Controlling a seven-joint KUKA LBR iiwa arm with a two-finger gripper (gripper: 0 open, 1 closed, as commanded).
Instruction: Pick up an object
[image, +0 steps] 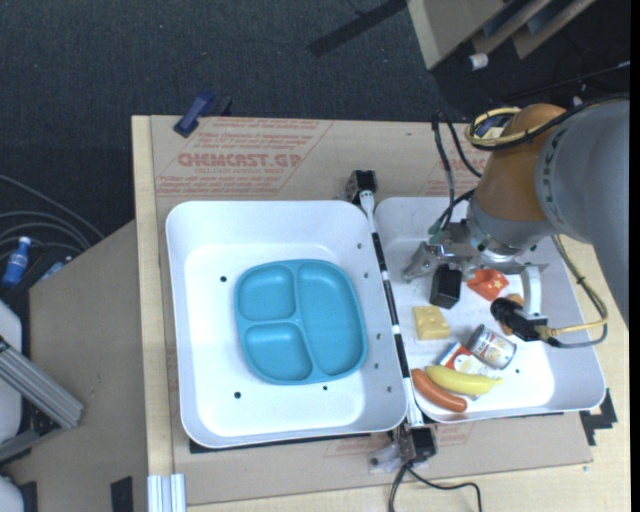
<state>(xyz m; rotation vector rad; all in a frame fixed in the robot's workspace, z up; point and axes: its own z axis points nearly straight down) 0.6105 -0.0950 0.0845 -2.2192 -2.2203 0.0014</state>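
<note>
Floor: dark blue-grey carpet (150, 50) across the upper frame and left side. Bench top (250, 160): pale wood-coloured board carrying red printed lettering at upper centre. A small blue object (195, 113) lies at the board's upper left corner. Black cables (40, 215) run across the left edge. Lighting is even, with no strong shadows.

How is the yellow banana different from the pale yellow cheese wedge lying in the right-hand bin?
The yellow banana is long, curved and bright yellow; the pale yellow cheese wedge is short, blocky and much paler. The banana lies near the front rim of the right white bin, against a reddish sausage-like piece, while the cheese wedge lies apart, closer to the bin's middle. Both lie flat in the same bin, below the gripper.
</note>
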